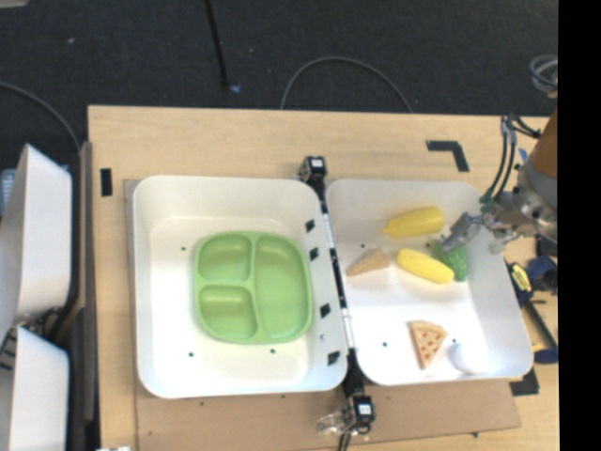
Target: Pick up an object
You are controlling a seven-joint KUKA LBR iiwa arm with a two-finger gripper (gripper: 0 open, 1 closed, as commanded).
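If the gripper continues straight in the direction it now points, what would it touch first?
Probably the green piece just below the gripper, lying against the lower yellow corn cob in the right bin; depth is unclear.

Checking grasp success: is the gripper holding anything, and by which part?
Nothing visibly held. The gripper hovers by the green object and lower yellow corn.

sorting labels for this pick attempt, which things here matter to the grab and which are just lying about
Part of the job:
gripper, at the right bin's far right
yellow corn cob and green piece beside it
second yellow corn cob
tan wedge
pizza slice

Just lying about:
green divided plate in the left bin
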